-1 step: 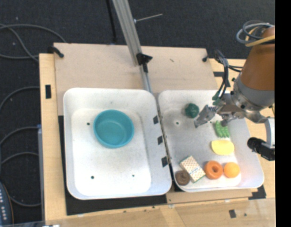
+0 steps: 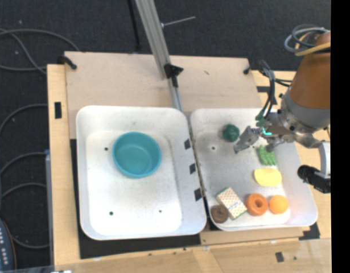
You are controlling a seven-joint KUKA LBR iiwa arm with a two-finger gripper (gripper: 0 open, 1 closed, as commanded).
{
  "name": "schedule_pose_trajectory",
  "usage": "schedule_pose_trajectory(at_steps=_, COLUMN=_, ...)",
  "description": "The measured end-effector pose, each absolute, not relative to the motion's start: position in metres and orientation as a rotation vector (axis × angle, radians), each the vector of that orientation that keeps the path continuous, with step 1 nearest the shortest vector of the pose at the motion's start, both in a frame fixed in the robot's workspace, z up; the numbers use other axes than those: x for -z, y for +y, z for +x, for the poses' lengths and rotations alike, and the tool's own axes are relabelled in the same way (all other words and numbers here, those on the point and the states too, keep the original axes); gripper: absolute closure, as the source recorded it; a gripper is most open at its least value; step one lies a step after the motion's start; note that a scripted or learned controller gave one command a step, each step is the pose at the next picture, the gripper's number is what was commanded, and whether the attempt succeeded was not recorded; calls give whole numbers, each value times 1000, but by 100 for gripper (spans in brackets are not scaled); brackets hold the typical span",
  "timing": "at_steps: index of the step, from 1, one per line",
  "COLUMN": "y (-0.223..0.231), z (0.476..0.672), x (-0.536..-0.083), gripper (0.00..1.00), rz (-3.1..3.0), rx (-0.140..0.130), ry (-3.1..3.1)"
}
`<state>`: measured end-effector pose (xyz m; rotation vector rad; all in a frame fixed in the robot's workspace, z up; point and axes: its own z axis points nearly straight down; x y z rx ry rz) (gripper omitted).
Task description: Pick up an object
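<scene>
Nearest the camera, along the front edge of the right bin [image 2: 311,214], a row of small things lies close together: a dark brown round piece [image 2: 220,213] at the left, touching a small patterned box [image 2: 231,202] that sits tilted just behind it; next a brown ring like a doughnut [image 2: 256,204]; then an orange ball [image 2: 278,205] just beside the ring. Behind the ring and the ball lies a yellow lump [image 2: 268,177], and just behind that a green ridged piece [image 2: 267,155], partly under the arm's wrist. In the left bin [image 2: 86,152], at about the same depth, a teal bowl [image 2: 137,154] stands upright, alone, left of that bin's middle. Farther back in the right bin a dark green ball [image 2: 231,132] rests near the rear left part of the floor; the gripper [image 2: 245,141] hangs just to its right, slanted down and to the left, its grey fingers [image 2: 241,145] close to the ball; whether they are spread or closed I cannot tell, and nothing shows between them. The arm [image 2: 311,90] comes in from the right, its orange band above the grey wrist, with cables looping over it. Beyond the bins the tan bench [image 2: 118,78] runs back to a dark floor; a slanted metal post [image 2: 152,27] rises from the seam between the two bins toward the top of the view.
</scene>
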<state>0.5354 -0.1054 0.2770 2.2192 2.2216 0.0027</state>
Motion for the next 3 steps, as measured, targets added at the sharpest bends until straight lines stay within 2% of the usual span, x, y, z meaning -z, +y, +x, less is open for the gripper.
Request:
schedule_pose_trajectory(at_steps=1, y=-109, z=532, x=-234, gripper=0, rz=2223, rx=5, ry=2220)
schedule_pose_trajectory(at_steps=3, y=-110, z=530, x=-108, gripper=0, rz=2225, rx=7, ry=2222)
